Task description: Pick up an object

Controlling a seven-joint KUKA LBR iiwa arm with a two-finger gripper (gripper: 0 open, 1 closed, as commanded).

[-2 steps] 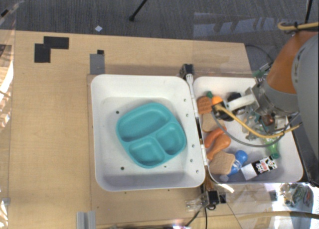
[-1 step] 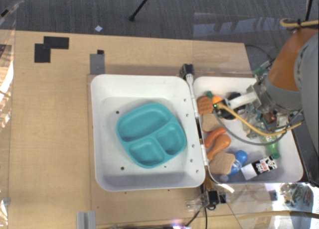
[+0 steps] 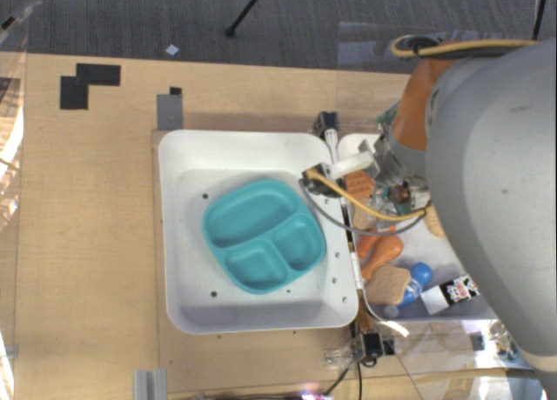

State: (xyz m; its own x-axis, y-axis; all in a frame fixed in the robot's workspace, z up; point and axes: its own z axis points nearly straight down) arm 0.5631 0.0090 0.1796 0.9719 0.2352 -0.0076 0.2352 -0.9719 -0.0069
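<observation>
The grey arm (image 3: 500,207) fills the right side of the camera view, with its orange band (image 3: 419,103) showing at the far edge above the right bin. Its gripper (image 3: 392,185) hangs over the far part of the right bin (image 3: 352,144), tangled behind yellow and white cables; whether the fingers are spread or pressed together cannot be told, and nothing is seen between them.

The left bin (image 3: 178,242) sits on the wooden desk (image 3: 78,242) and holds a teal divided plate (image 3: 263,235), lying flat and turned at a slant, with one large compartment toward the far left and two smaller ones toward the near right. It rests near the middle of the bin floor, apart from the walls.

The loose things to pick lie in the right bin, just right of the shared wall between the bins. An orange carrot-shaped toy (image 3: 379,250) lies beneath the gripper. Nearer the viewer, a tan cork-like block (image 3: 388,285) sits beside a blue ball (image 3: 420,275), the two close together. To the right of them a small white box with dark markings (image 3: 448,292) lies partly under the arm. A brown patterned object (image 3: 358,186) is seen beside the gripper, too cluttered by cables to identify
</observation>
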